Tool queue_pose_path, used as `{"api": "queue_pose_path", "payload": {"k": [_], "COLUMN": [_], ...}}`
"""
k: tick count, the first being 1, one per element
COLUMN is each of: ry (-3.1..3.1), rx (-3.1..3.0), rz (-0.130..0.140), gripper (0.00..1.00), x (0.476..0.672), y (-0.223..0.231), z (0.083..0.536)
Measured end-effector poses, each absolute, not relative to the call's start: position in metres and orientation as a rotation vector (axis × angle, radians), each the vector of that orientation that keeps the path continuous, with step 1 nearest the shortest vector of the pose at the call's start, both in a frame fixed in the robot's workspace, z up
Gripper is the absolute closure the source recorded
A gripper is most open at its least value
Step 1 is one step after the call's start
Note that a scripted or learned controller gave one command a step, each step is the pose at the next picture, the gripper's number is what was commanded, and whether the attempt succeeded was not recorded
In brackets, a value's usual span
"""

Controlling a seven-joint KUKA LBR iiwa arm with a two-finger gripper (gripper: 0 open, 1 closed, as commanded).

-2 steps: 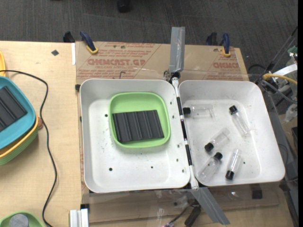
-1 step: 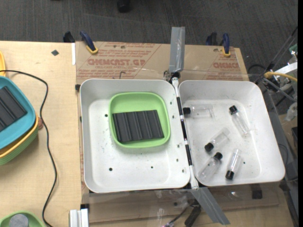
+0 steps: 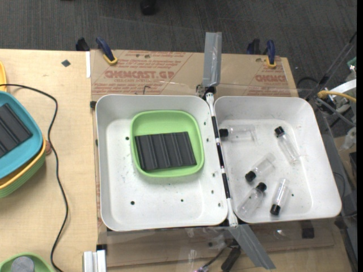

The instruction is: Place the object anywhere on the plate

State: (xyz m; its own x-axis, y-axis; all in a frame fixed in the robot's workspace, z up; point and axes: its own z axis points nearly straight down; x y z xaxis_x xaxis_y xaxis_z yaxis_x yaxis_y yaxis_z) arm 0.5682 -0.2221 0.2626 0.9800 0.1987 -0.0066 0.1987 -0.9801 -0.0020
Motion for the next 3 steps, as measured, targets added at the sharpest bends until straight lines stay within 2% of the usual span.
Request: {"api": "queue_pose_path", "payload": {"k": [1,2,3], "ry": [-0.318,-0.308,-0.309], "rx": [-3.123,-3.125,-3.125], "rz": [0.012,0.007,0.009], "gripper": [0.00,0.00,0.00], "x": [0.561,0.536,0.526], "y": [-0.222,-0.223,-0.222], "z": [0.258,0.284,0.272]}}
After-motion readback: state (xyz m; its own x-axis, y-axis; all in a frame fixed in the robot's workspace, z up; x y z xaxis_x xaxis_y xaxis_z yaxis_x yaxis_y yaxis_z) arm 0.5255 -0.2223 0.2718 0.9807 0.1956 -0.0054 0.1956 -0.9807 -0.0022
